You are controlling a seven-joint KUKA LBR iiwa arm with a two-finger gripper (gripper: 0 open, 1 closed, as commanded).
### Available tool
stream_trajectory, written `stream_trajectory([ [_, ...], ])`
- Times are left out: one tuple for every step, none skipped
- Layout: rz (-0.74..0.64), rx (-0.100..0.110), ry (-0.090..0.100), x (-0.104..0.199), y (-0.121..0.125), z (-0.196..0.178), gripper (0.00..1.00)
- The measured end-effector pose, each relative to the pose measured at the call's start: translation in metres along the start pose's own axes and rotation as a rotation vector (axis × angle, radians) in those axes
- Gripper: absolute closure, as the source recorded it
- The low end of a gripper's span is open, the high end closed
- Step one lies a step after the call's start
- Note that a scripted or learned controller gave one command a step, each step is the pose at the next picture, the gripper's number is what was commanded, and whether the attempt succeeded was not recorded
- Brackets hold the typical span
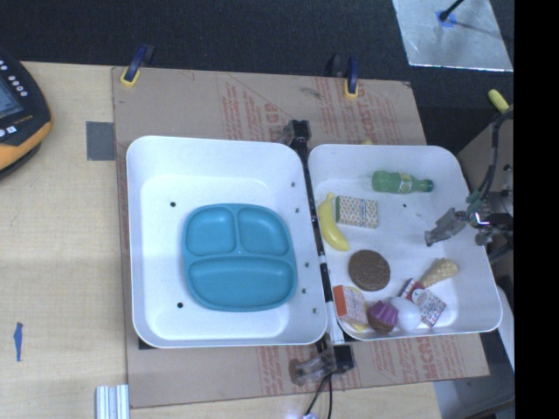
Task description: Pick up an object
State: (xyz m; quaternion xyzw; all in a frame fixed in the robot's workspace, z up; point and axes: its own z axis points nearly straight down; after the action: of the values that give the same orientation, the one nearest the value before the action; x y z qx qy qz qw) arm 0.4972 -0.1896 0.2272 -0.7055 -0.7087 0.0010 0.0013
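The end effector [447, 225] reaches in from the right edge of the scene, over the right side of the right bin [454, 160]; its grey tip is small and blurred, most of the arm behind it is cut off, and whether it is released or clenched cannot be told. Nothing is seen between its tips. The objects to pick lie in that right bin. A green bottle [401, 182] lies on its side toward the far wall. A yellow banana [330, 225] rests along the left wall, just beside a small printed box [358, 211]. Near the middle sits a round brown disc [369, 270], perhaps a cookie. An ice cream cone [438, 272] lies tilted near the end effector but apart from it. Along the near wall a cluster crowds together: an orange and white packet [350, 305], a purple item [383, 315] whose kind is hard to make out, and a red and white wrapper [426, 305]. The left bin [148, 234] holds a blue divided plate [238, 257] with three compartments. Both bins rest on a cardboard sheet [244, 103] clamped to the wooden surface [52, 260]. At the far left a yellow and black device [17, 116] is partly cut off.
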Motion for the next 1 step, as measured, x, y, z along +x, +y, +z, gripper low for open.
stream_trajectory([
  [-0.007,0.004,0.002,0.0476,0.0454,0.0796,0.0],
])
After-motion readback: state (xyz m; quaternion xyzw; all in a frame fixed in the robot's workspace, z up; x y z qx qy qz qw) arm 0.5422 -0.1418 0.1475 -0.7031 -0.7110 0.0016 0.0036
